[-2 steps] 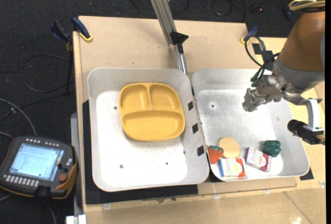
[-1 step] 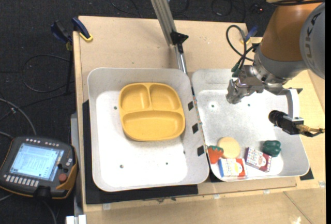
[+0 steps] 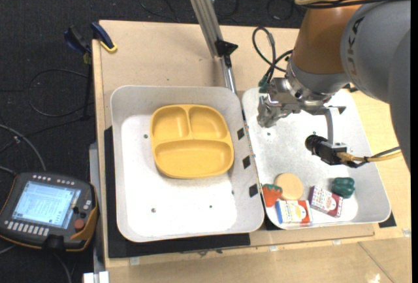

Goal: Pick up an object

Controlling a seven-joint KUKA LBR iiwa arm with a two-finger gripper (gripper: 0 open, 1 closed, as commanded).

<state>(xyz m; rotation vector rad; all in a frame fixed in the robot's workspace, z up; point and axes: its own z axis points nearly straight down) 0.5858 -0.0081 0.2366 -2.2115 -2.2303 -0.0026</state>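
Pendant first, at the lower left of the frame, its screen lit, lying on the dark floor beside the bench. Moving right, the left bin holds a yellow divided tray, sitting a little above the bin's middle, with bare white floor around it. A metal pole slants down from the top of the frame and ends near the seam between the two bins.

Past the seam comes the right bin. The gripper hangs over its upper left part, close to the near wall, and the arm fills the upper right of the frame behind it. From this slant I cannot tell how the claw stands, and nothing shows in it. Bare bin floor lies under it.

The things to pick are all bunched at the bin's lower edge, well apart from the gripper: a small red and green piece, a tan disc just beside it, a small box below the disc, a second box to its right, and a dark green lump at the far end. A black fitting on a cable sits between the gripper and that cluster.

So I'd judge the task barely begun. Nothing is lifted, no object looks chosen yet, and the reach, the closing and the lift all remain to be done.
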